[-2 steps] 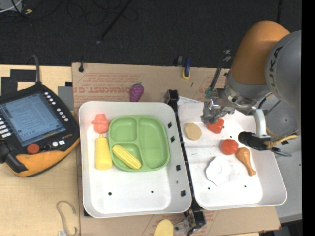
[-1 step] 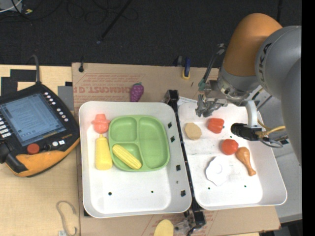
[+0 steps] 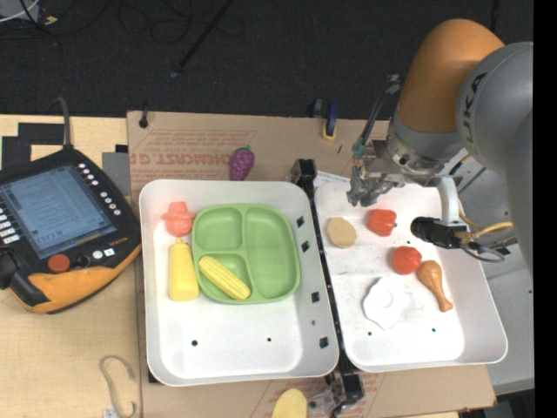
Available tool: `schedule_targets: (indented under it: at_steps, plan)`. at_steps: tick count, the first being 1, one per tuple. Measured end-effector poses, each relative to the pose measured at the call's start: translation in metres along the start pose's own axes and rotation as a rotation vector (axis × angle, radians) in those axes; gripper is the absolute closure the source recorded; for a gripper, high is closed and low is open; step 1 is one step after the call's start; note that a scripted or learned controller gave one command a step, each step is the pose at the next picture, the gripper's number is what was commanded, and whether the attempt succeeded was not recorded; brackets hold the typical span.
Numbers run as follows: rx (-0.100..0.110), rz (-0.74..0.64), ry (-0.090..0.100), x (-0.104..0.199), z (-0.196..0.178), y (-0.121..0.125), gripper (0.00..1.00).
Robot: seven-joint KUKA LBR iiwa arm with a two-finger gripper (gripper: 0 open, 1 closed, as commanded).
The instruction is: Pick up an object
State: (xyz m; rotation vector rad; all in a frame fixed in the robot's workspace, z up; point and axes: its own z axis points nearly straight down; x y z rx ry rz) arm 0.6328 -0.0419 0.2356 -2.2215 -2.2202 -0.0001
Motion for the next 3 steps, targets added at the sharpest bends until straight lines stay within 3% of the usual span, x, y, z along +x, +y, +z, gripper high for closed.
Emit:
schedule_targets:
  at_steps: [1, 2, 3]
  plan:
    - [0.004, -0.001, -0.001, 0.0, 0.019, -0.001, 1.0]
    - [0.0, -0.001, -0.001, -0.006, -0.001, -0.009, 1.0]
    - [0.001, 0.0, -0.001, 0.005, 0.008, 0.0, 1.0]
